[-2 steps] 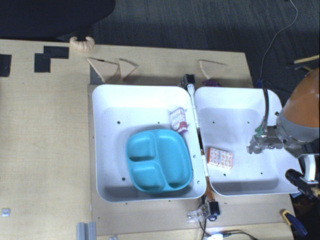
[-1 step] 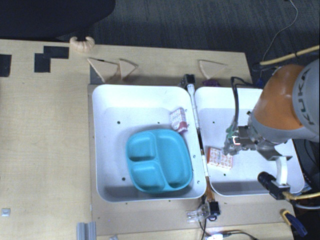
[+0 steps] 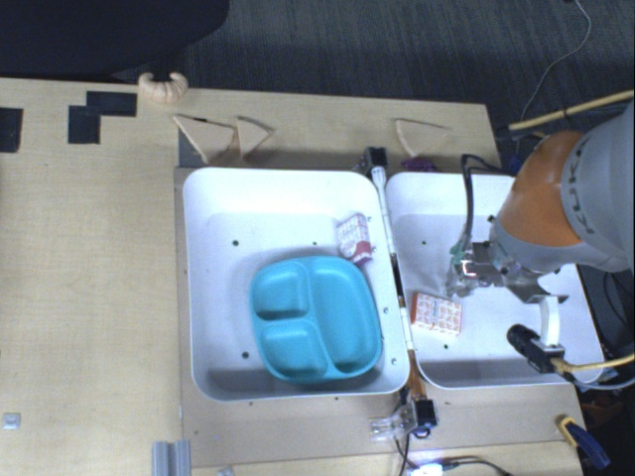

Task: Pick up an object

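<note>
A blue plate with compartments (image 3: 316, 317) lies in the left bin (image 3: 213, 226), toward its front. A small red-and-white packet (image 3: 353, 237) rests just behind the plate, near the bin's right wall. In the right bin (image 3: 422, 221) a flat checkered red-and-white packet (image 3: 438, 314) lies near the front left. My gripper (image 3: 463, 279) hangs over the right bin, just right of and behind that checkered packet. The wrist hides the fingertips.
A divider with a black-and-white rod (image 3: 385, 216) runs between the two bins. The grey arm with its orange band (image 3: 541, 201) covers the right bin's right half. Cables and connectors (image 3: 412, 419) lie at the bench's front edge.
</note>
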`<state>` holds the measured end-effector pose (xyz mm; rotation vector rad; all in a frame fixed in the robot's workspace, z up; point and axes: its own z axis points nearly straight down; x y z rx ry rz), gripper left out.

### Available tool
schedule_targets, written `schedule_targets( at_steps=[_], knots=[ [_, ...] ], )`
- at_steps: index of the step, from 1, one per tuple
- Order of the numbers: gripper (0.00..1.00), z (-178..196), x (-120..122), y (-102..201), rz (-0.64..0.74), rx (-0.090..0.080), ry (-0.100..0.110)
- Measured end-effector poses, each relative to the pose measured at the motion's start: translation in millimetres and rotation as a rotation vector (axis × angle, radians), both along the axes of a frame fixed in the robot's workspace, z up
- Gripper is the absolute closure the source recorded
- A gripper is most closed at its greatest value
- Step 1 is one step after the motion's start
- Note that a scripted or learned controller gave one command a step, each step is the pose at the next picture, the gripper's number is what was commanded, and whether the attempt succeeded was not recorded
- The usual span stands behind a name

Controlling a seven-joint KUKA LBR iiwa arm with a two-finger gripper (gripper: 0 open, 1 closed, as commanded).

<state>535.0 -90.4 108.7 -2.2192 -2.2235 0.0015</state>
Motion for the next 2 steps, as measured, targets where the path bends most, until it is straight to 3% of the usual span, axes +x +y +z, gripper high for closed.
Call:
schedule_targets(
  at_steps=[1,2],
  knots=[
    [1.0,-15,50,-73,0.001,-0.001,-0.004],
    [1.0,77,22,28,0.005,0.002,-0.005]
  ],
)
